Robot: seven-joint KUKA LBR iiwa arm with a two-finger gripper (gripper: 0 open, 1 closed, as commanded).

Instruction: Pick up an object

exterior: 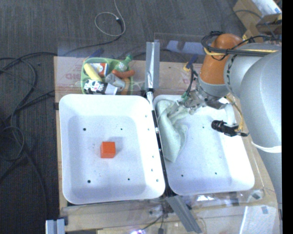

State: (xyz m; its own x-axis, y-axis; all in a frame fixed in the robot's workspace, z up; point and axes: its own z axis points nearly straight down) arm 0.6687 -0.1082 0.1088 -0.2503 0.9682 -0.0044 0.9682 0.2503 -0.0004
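My gripper (191, 101): fingertips buried against the pale green cloth (173, 130) at the right bin's (215, 183) far left corner; wrist body covers them from above, so their spacing can't be read, nor whether any cloth sits between them.

My arm's grey upper link (261, 91) runs off the right edge and hides the right bin's far right corner and part of its right rim.

Cloth's underside and whatever it covers of the bin floor: hidden.

Small green basket (106, 75) behind the left bin (73, 137): contents jumbled, too small to name individually.

Cardboard (256, 11) at top right: cut by frame edge.
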